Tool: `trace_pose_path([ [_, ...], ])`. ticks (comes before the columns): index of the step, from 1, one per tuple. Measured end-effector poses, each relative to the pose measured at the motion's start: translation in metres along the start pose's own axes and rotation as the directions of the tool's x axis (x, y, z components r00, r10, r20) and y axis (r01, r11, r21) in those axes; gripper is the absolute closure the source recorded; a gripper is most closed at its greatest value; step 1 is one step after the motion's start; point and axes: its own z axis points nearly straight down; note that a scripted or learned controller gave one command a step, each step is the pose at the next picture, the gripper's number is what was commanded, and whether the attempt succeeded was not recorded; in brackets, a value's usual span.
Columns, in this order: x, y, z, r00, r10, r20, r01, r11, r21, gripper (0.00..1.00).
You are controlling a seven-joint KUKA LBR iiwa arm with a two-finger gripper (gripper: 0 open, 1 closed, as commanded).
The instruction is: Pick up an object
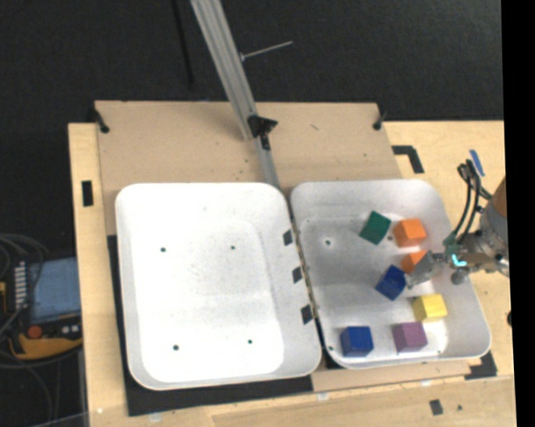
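Orange cube (412,262) is sitting just left of the claw (451,265), lower right of frame; its grip I cannot tell.

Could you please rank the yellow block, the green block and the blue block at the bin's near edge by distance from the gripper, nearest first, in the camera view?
From the gripper:
1. Yellow block, just below it.
2. Green block, up-left.
3. Blue block, near the bin's bottom-left corner.

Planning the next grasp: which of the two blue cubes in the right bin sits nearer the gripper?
The dark blue cube mid-bin, tilted, beside the small orange block, is nearer the gripper. The other blue cube lies at the bin's front edge, left of the purple cube.
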Motion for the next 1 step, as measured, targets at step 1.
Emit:
trace_pose_path([
  [1, 0.0001, 0.0009, -0.0019, 1.000, 0.001, 0.001, -0.001, 1.000, -0.004, 0.00],
])
